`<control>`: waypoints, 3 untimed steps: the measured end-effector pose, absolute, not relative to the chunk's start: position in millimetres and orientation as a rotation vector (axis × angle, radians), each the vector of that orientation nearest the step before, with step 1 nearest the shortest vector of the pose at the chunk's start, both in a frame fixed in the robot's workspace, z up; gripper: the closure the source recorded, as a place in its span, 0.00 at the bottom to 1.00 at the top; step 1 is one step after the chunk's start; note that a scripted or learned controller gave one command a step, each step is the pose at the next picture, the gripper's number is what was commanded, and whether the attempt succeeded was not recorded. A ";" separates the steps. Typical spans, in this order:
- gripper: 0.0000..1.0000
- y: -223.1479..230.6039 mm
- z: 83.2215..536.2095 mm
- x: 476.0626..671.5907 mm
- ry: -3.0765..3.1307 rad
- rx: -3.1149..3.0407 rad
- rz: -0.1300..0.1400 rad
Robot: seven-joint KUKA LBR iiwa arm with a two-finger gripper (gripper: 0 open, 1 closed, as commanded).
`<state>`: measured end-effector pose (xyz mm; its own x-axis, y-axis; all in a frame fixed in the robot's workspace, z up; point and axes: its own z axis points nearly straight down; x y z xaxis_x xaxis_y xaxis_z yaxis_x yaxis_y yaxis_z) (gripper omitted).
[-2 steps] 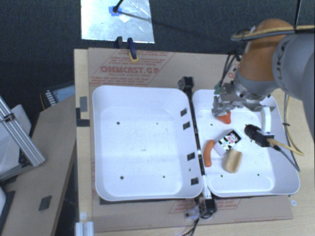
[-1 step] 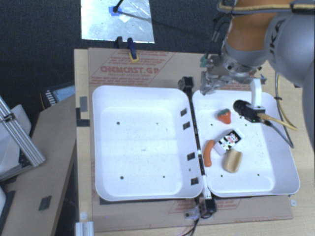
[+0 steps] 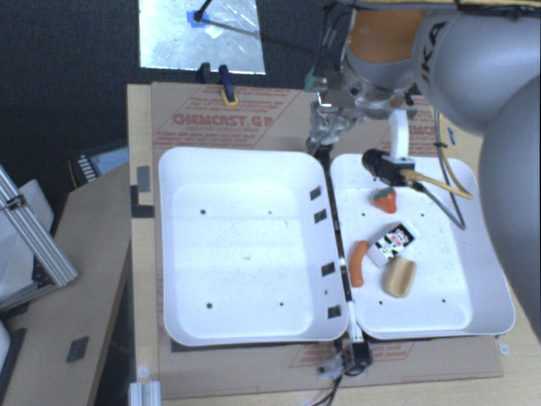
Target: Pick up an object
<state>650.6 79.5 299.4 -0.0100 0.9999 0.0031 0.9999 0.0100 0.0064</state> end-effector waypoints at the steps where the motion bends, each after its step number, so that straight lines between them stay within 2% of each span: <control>1: 1.00 165.2 350.5 669.4 2.231 2.207 0.013; 2: 1.00 222.9 396.1 668.5 2.229 2.211 0.010; 3: 1.00 234.5 252.3 667.0 2.231 2.218 -0.012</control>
